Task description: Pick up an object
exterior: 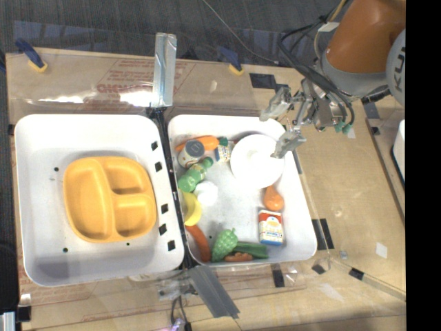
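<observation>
The gripper hangs with fingers spread, holding nothing. Just under one fingertip sits the white plate — light, stiff, slippery. Best to pinch its thin rim.

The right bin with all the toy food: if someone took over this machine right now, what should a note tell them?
End effector: above the right bin's top right corner, nothing seen between its fingers.
Things: white plate, orange ball, small carton, green and orange toy food along the left and bottom walls.
Left bin: yellow divided tray.
Done: nothing picked.
Left: lower, grasp one item, lift.
</observation>
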Action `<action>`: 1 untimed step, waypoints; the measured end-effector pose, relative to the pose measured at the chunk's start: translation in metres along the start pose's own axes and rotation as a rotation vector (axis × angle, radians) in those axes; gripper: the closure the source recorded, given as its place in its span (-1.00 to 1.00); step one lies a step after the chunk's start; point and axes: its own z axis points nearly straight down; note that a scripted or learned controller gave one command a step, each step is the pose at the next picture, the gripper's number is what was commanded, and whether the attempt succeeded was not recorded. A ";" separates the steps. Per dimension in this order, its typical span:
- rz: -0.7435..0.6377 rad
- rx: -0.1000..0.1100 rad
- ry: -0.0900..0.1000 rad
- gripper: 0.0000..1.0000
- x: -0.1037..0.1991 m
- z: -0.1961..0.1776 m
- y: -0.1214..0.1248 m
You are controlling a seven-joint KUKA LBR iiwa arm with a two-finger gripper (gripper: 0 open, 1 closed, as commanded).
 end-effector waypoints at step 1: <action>-0.078 -0.006 0.011 -1.00 0.084 0.144 -0.012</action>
